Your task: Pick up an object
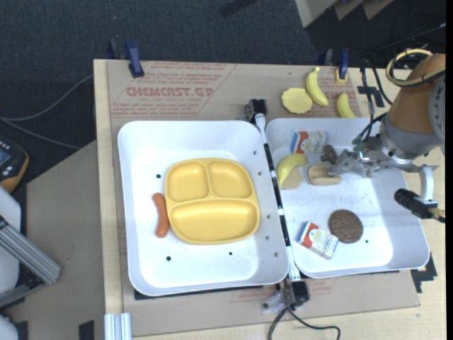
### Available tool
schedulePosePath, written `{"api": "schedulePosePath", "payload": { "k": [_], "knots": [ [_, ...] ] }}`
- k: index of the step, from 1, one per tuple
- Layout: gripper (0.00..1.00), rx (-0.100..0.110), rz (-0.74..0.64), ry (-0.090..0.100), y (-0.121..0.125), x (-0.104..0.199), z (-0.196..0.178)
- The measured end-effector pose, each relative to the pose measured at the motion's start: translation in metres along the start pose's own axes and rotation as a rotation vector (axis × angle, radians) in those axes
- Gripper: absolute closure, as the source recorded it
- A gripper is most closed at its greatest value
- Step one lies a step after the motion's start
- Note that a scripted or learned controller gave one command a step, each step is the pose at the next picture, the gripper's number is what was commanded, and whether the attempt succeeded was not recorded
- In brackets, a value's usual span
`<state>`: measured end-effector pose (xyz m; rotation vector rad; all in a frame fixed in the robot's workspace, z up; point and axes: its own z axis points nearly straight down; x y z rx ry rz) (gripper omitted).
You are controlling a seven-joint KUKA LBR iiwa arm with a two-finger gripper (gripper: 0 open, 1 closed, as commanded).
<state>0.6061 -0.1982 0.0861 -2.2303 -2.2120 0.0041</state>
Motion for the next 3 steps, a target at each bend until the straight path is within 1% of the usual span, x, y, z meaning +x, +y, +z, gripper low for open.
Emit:
{"api": "schedulePosePath", "payload": {
  "k": [1, 2, 3],
  "knots": [
    [0.0, 0.027, -0.017, 0.0, 0.056, 0.03, 0.003],
    [0.0, -0.006, -0.008, 0.014, 0.03, -0.023, 0.0],
    [0.0, -0.001, -0.006, 0.004, -0.066, 0.02, -0.001]
  ]
}}
